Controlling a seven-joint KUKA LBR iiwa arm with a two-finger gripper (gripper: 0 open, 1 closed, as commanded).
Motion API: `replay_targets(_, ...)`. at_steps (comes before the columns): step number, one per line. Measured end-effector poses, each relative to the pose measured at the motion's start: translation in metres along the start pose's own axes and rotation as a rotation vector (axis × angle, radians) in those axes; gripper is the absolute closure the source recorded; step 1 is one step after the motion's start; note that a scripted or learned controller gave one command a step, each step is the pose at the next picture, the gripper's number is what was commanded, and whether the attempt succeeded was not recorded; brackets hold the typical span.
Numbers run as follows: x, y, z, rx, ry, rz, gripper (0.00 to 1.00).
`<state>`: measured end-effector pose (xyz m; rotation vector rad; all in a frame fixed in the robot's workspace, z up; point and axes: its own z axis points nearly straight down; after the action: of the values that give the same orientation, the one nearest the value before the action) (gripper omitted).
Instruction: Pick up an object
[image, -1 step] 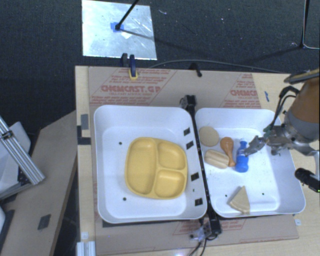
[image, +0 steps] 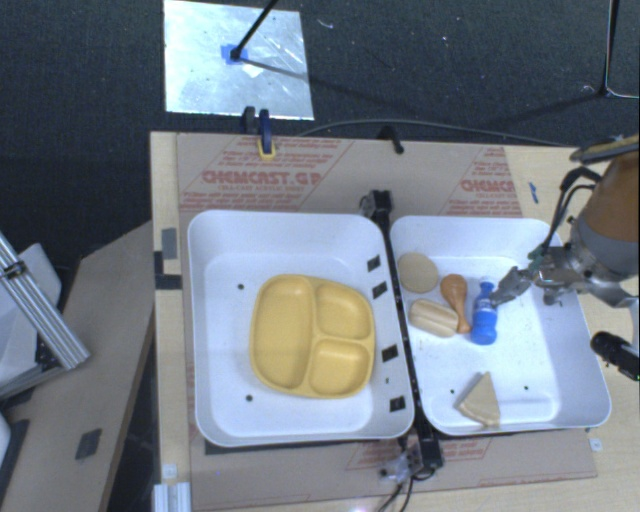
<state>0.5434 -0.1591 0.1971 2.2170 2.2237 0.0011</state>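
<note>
- Currently the arm (image: 610, 215) enters from the right edge, over the right-hand bin (image: 570, 395); orange band visible above the wrist.
- Gripper (image: 512, 284) sits low over the right bin, with its tip just right of the blue bottle (image: 484, 317) and near the bottle's top.
- Pincer state: cannot tell. The tip is small and dark against the bin floor, and no object can be made out between the fingers.
- Right bin contents: a round tan disc (image: 418, 271) at upper left; an orange-brown drumstick-shaped piece (image: 456, 296) below and right of it; a pale bread-roll shape (image: 433, 318) touching or just beside the drumstick; the blue bottle just right of these; a tan wedge (image: 481, 401) well apart, near the front wall.
- Left bin (image: 225, 250) holds a yellow divided plate (image: 312, 335) with three compartments, lying flat near the centre.
- Both bins rest side by side on a cardboard sheet (image: 300, 170) with red print.
</note>
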Motion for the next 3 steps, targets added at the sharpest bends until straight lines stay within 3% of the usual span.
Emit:
replay_targets(2, 0.006, -0.006, 0.103, 0.004, 0.002, 0.001, 0.00)
replay_targets(3, 0.006, -0.005, 0.113, 0.002, 0.001, 0.002, 0.00)
